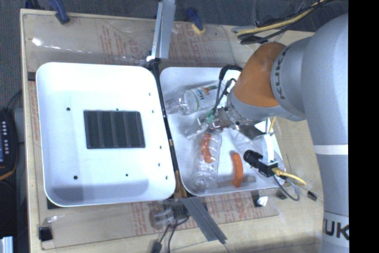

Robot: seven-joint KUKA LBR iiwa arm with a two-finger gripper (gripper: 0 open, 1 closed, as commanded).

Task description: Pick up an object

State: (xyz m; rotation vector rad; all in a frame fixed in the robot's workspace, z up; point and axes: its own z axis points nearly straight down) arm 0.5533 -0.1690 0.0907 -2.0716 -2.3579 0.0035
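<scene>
In the right bin point(177, 83), a clear plastic bottle point(188, 101) with a pale label lies on its side near the back left. A second clear bottle point(206, 158) with something orange inside lies lengthwise toward the front edge. An orange sausage-shaped thing point(237, 169) lies to its right near the front wall. My gripper point(214, 119) hangs low over the middle of this bin, between the two bottles and just above the neck end of the front one. The grey wrist and its orange band hide the bin's back right part.
The left bin point(53, 77) holds a flat dark ribbed rectangle point(114, 129) in its middle. A metal divider bar point(161, 26) stands at the back between the bins. Blue clamps point(59, 7) sit on the bench's far edge.
</scene>
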